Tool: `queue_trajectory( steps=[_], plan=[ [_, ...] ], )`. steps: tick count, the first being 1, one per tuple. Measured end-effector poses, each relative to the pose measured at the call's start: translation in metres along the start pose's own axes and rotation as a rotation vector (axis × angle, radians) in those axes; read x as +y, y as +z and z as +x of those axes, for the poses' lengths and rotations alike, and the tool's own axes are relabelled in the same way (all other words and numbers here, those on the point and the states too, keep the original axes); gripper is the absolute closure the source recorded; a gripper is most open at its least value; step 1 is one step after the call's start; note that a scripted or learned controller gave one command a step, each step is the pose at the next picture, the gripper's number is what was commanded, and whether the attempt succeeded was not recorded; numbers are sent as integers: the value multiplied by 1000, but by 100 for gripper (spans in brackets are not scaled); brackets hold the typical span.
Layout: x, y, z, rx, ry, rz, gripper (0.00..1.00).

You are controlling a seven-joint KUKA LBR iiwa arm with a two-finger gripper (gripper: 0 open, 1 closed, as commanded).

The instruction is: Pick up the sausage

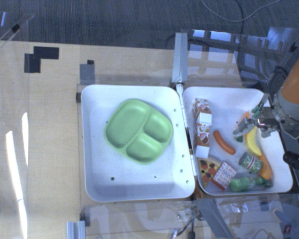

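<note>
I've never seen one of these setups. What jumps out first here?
The bright green divided plastic plate sits alone in the left white bin. The right white bin is crowded with toy food, the small orange-red sausage near its middle, and the grey arm's gripper beside a yellow banana.

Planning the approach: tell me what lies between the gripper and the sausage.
In the camera view, bare white bin floor separates the gripper from the sausage. The banana lies beside the gripper, off that stretch.

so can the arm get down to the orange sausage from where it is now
Probably yes. The long orange-red toy sausage lies bare on the floor of the right white bin, with a tall snack box to its left and a yellow banana to its right. The gripper sits just right of it.
</note>
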State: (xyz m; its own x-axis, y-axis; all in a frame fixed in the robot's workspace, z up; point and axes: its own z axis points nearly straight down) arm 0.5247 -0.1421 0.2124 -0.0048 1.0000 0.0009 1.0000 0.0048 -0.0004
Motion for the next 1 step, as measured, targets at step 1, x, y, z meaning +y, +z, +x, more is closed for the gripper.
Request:
queue_trajectory(
  steps=[1],
  plan=[
    [20,99,36,-8,-85,-16,0]
  ],
)
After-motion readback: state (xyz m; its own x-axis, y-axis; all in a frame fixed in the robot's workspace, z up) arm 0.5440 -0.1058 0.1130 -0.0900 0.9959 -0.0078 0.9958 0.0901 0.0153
